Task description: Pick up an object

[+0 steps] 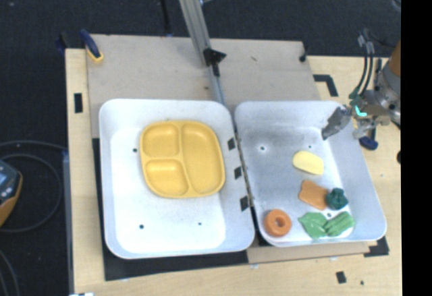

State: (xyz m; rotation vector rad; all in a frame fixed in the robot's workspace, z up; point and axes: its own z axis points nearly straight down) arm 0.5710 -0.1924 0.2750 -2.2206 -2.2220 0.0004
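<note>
Risk of closing on air: gripper [351,131] poised over the upper right corner of the right bin [270,111], fingers spread, nothing between them, well apart from every item. Nearest target, likely the yellow piece [308,162]: pale, smooth, rounded, lying flat and alone near the bin's middle. Low and probably slippery, so could squirt sideways under a slightly off-centre pinch. Further down, worse odds: orange block [311,193] touching a dark green lump [336,199], light green pieces [327,224] just below, orange ring [277,222] beside them. Crowding there could wedge a finger onto a neighbour or against the bin's rim.
</note>
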